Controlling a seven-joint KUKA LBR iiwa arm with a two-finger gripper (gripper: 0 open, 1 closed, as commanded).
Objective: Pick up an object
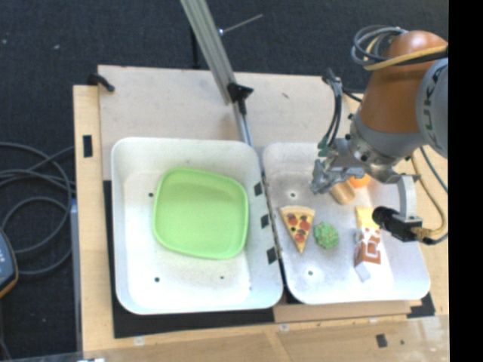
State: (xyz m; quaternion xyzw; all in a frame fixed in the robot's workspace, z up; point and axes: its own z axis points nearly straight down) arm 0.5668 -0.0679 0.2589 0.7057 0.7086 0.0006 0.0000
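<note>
The gripper (326,178) hangs low in the right bin (302,277), beside a tan block (343,193); whether it is spread I cannot tell. Pizza slice (296,226) and broccoli (326,235) lie below it. Approach step, I judge; next comes descending squarely over one object.
</note>
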